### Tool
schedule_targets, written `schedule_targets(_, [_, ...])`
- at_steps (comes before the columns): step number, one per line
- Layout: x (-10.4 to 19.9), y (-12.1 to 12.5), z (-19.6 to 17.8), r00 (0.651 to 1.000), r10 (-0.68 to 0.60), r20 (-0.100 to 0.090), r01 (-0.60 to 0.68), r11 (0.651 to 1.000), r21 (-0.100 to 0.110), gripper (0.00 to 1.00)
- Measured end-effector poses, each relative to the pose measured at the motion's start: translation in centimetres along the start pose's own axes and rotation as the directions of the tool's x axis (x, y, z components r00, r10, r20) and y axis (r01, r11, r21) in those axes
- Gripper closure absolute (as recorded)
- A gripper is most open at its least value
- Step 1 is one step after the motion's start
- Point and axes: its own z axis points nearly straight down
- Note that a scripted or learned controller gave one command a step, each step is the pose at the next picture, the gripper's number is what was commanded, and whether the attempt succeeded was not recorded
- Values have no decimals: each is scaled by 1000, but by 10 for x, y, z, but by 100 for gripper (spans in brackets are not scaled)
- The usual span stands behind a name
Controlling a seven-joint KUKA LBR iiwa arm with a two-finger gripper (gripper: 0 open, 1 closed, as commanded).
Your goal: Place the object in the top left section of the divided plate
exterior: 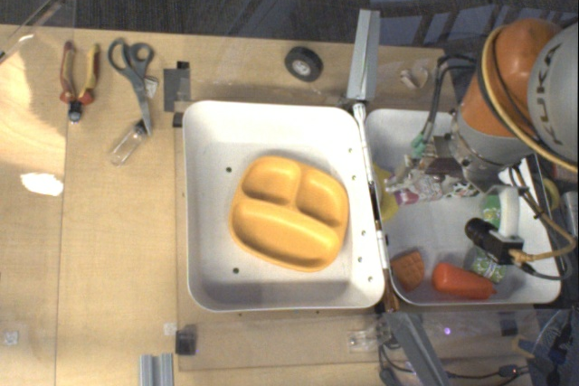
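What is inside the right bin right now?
The right bin holds an orange carrot-like piece, a brown waffle-like piece and a green-labelled item. The arm covers its upper part, hiding anything beneath.

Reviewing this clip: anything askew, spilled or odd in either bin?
Nothing spilled or damaged. The yellow divided plate sits rotated in the left bin, its sections bare. In the right bin, the carrot and a brown block crowd the near edge.
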Motion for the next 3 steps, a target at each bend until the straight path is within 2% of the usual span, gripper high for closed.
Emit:
schedule_targets(1, [76,11,-23,998,-62,-2,62,998,-1,100])
schedule_targets(2, [150,47,-37,995,-96,-2,96,995,1,100])
schedule_targets(3, [187,39,10,998,-56,-1,56,998,4,100])
